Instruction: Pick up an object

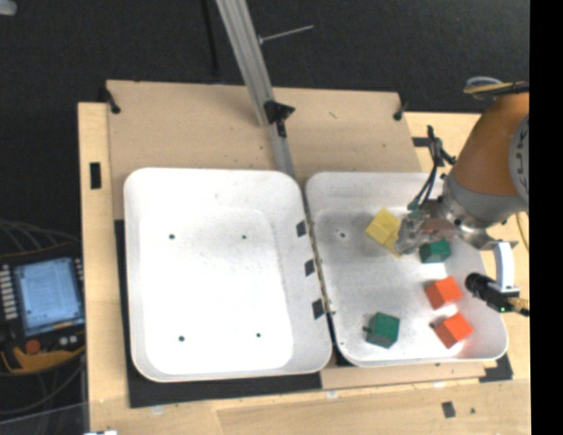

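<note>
Left bin (154, 243) at left, right bin (354, 207) beside it. In right bin: yellow block (383, 227) just left of claw (414, 238), touching or nearly so; claw's opening impossible to tell. Small green block (434, 253) just right of claw. Green block (383, 329) and two orange blocks (442, 292) (453, 330) nearer the front.

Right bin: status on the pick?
Hand down in right bin, beside yellow block; grip unconfirmed. Green block close alongside. Two orange blocks and another green block apart.
</note>
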Robot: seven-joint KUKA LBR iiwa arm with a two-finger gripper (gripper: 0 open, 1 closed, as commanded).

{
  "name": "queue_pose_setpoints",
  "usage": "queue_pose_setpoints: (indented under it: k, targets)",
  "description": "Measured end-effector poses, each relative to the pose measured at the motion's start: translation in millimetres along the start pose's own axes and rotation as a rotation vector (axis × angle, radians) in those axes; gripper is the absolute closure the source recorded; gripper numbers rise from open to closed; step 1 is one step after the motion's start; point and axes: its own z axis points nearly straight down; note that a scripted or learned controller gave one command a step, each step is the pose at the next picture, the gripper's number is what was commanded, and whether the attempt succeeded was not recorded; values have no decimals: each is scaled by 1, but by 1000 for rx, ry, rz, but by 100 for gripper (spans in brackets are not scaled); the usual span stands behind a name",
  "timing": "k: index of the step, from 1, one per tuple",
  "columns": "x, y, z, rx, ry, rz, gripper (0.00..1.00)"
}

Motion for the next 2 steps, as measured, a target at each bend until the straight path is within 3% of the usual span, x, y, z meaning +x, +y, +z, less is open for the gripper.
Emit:
queue_pose_setpoints:
  k: [1,2]
  targets:
    - [-10,2,-48,-1,-1,-3,100]
    - [-10,3,-47,3,0,-4,100]
